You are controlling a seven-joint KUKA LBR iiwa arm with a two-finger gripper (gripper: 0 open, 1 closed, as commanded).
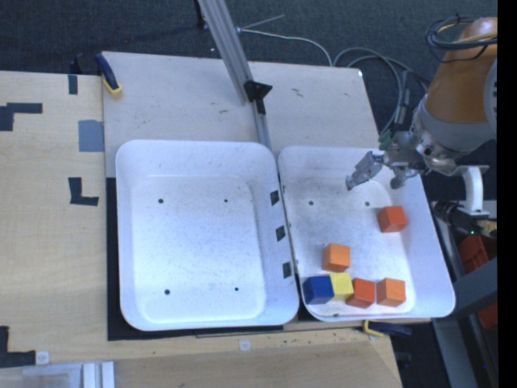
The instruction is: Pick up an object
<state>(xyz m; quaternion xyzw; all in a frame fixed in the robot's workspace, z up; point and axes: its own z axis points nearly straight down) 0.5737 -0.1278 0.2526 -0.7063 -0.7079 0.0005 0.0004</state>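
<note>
A: What lies in the right bin (295, 217), going from its left side?
B: Along the near edge, a blue cube (318, 288) touching a yellow cube (342, 284), then a red-orange cube (363, 293) and an orange cube (391, 291). Another orange cube (336, 257) sits just behind that row.
A: And further right?
B: A red-orange block (392, 218) stands alone near the right edge. The gripper (378, 170) hangs over the far right corner, fingers spread, grasping nothing.

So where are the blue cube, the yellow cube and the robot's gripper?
blue cube (317, 288), camera view, its top face.
yellow cube (342, 284), camera view, its top face.
gripper (378, 170), camera view, midway between fingertips.
</note>
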